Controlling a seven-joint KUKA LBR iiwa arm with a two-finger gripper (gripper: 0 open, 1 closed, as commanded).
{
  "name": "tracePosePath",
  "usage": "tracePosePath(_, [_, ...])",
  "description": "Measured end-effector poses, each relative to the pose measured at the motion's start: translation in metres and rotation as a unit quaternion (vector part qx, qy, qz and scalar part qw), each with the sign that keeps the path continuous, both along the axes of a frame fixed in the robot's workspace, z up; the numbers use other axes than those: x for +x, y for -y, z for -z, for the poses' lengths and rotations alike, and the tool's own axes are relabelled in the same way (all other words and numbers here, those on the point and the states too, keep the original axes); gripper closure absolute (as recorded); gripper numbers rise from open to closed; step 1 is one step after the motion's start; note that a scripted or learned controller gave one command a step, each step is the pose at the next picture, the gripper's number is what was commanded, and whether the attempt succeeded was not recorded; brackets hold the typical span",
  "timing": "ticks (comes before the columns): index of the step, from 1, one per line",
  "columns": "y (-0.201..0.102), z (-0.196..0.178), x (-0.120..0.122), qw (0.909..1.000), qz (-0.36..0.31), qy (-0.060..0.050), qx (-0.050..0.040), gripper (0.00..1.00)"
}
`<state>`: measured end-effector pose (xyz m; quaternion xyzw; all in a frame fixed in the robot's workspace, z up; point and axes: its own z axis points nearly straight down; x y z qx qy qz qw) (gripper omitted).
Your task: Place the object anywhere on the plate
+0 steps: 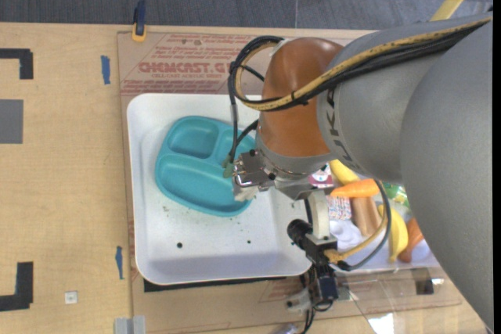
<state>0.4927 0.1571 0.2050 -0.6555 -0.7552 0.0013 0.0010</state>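
The arm [391, 113] covers the right edge of the teal plate [196, 164] and most of the right bin [391, 266], where a banana [398, 235], a carrot [358, 189] and other items [344, 215] peek out half hidden. The claw [244, 177] sits under the wrist, its fingers impossible to read.

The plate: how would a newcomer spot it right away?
Find the left white bin. The plate lies in its upper half, beside the end effector. It is the turquoise thing there, divided into compartments, unlike the yellow and orange items in the right bin.
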Motion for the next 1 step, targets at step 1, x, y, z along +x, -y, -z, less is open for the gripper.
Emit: tracePosePath(1, [0.0012, -0.0004, 0.0004, 1.0, 0.0, 0.0, -0.0006, 0.0])
